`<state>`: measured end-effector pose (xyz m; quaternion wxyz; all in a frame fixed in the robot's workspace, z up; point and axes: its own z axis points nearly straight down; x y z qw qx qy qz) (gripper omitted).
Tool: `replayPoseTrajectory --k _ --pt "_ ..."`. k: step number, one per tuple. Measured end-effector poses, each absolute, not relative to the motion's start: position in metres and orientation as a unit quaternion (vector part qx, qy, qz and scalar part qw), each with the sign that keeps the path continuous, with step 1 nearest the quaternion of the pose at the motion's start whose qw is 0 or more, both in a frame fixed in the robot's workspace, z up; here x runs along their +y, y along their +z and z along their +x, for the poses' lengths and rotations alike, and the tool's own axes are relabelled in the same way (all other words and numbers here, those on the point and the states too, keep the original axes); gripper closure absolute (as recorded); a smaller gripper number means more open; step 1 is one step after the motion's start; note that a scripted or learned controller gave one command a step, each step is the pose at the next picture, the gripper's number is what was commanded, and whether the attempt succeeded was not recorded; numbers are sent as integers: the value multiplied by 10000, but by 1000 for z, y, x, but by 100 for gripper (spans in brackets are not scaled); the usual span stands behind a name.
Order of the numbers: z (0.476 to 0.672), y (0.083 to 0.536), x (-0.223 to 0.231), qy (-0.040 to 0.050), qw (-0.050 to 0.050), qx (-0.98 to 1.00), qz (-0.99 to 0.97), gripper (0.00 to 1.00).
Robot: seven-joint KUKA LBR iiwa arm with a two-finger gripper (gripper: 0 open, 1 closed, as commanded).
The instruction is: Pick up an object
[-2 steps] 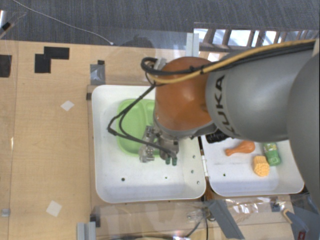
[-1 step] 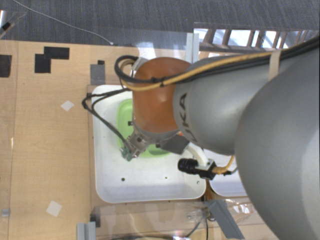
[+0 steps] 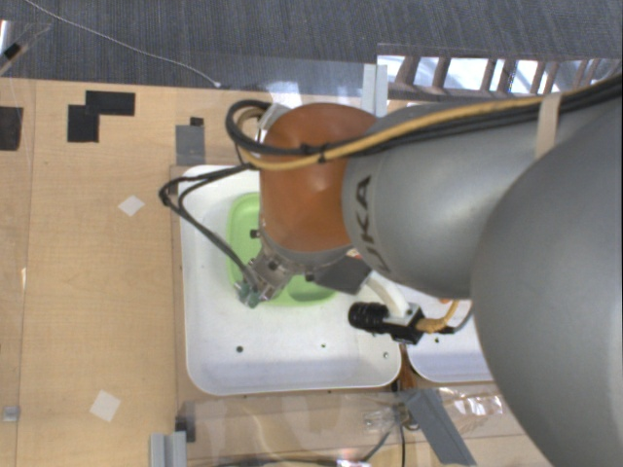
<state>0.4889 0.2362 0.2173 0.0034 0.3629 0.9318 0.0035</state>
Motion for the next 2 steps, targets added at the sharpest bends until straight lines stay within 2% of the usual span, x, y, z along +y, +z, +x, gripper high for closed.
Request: replayPoseTrajectory --k 2 --pt "492 240 238 64 71 9346 3557 100"
